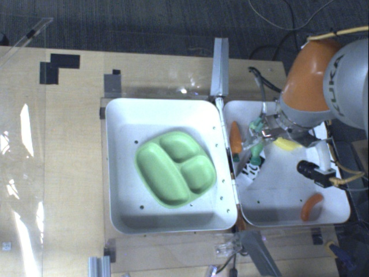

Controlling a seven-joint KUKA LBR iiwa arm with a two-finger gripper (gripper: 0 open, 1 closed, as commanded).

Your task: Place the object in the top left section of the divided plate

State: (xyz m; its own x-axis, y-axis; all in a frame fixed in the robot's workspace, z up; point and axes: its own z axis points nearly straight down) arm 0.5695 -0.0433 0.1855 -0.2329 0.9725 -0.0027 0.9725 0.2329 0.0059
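While the grey arm with the orange band [314, 77] is reached in from the right, its tool [258, 136] is seen low over the upper left part of the right shallow white bin [340, 209]. How far the tool is open cannot be told, since its tips are lost among the clutter beneath it, and nothing can be confirmed as held.

Just beside the tool, an orange carrot-shaped object [236, 138] is seen lying along the left wall of the right bin, close to the divider between the two bins. A green-tinted item [254, 124] is seen touching or just under the tool, though its nature cannot be made out. A white packet with black print [250, 169] is found just below it. A yellow rounded object [286, 144] is seen to the right of the tool, partly under the arm. An orange-red sausage-shaped object [312, 206] is found near the lower right corner of the same bin.

The light green divided plastic plate [175, 168] is seen tilted in the middle of the left shallow white bin [121, 154], with all its three sections bare. Both bins are borne by the pale wooden table [52, 154].
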